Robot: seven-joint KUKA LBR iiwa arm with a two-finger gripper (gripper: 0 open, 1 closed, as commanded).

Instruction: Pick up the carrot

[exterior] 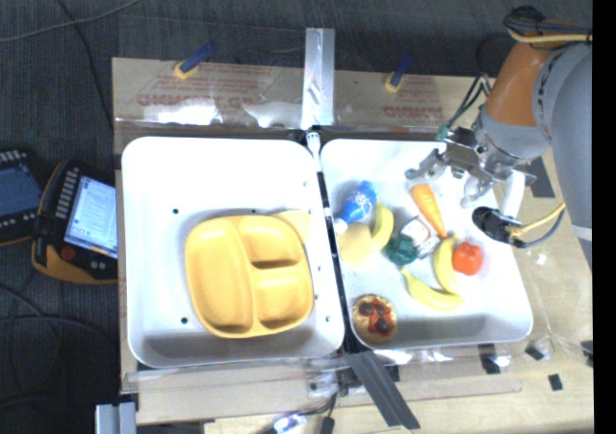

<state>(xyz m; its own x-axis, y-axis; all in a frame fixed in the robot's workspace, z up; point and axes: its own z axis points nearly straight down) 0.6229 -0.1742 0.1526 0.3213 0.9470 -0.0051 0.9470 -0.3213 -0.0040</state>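
carrot [428,209]: lies free in the right bin [520,312], tip slanting toward the near side, not yet picked.
gripper [460,168]: hovers just past the carrot's thick end; you cannot tell its state from here.
neighbours: a small packet [414,231] touches the carrot's tip, a banana [444,267] and tomato [467,257] sit near.
risk: a slanted carrot may roll out of your pinch, or you snag the packet.
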